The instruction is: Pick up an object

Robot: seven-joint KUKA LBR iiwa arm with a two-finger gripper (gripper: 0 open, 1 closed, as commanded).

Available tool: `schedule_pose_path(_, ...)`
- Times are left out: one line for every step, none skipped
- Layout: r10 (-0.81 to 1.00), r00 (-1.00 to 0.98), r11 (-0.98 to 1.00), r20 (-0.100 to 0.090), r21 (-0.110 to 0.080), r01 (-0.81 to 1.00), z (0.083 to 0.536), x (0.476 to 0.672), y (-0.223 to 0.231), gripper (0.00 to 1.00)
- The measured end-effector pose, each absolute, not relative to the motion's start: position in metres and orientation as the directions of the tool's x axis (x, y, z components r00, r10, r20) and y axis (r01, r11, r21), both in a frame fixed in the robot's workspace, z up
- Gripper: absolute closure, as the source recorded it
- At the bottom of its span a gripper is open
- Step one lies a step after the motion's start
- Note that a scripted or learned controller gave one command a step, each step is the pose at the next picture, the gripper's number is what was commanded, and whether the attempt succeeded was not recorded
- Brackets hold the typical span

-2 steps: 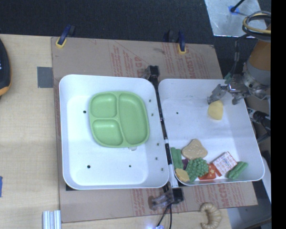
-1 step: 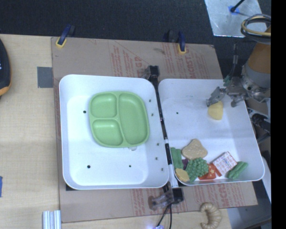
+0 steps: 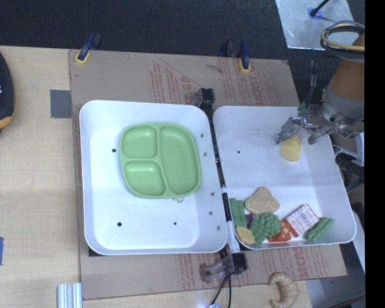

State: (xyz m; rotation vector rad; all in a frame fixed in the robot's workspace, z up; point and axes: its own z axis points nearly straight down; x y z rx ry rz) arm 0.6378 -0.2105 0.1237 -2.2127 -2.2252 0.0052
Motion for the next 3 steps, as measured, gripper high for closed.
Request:
schedule_pose_path(1.0,-0.006,0.006,-0.001,-0.001,1.0,0.124,0.64,-0.212,0.0)
schedule_pose_path(1.0,-0.008,0.008,0.001,-0.006,1.0,0.103,0.643,-0.211,0.0)
schedule_pose_path(1.0,-0.004,0.004,0.001,-0.006,1.0,0.108,0.635,-0.212,0.0)
